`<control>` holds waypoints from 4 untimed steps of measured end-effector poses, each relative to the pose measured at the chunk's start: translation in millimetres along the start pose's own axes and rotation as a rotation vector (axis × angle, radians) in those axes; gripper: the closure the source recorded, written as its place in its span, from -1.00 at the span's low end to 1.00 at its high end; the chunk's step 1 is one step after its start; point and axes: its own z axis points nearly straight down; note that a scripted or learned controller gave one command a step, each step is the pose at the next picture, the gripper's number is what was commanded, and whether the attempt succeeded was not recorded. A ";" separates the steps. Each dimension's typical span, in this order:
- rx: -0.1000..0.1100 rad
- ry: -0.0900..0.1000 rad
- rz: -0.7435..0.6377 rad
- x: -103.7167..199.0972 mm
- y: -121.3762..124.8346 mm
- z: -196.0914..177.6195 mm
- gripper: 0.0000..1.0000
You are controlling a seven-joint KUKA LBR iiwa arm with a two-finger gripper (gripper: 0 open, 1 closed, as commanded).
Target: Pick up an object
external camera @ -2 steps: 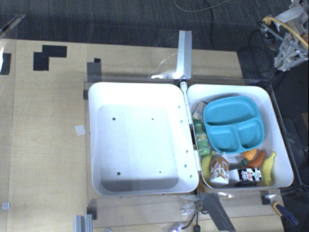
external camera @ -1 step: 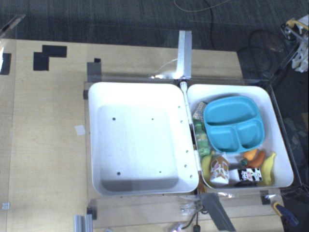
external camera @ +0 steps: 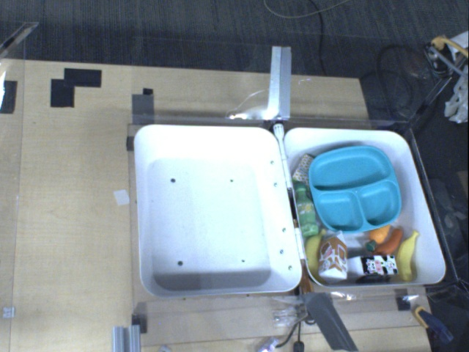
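The right bin (external camera: 419, 174) holds a blue divided tray (external camera: 355, 188) lying near its middle. Along the tray's left side lie a small patterned packet (external camera: 302, 169) and a green object (external camera: 304, 213). Near the bin's front edge a white and orange patterned cup (external camera: 334, 255) stands beside a yellow object (external camera: 313, 251). To their right sit a small black and white item (external camera: 378, 266), an orange carrot-like piece (external camera: 387, 236) and a yellow banana (external camera: 407, 255).
The left bin (external camera: 209, 207) is a shallow white basin next to the right one. A metal post (external camera: 281, 83) stands behind the seam between the bins. Black cables (external camera: 315, 6) lie on the dark floor beyond the wooden bench (external camera: 66, 196).
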 end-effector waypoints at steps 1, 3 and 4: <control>-0.001 0.003 0.002 33.1 17.3 -42.7 1.00; 0.000 0.002 0.004 31.1 17.2 -41.9 1.00; 0.001 0.001 0.002 25.4 15.9 -41.6 1.00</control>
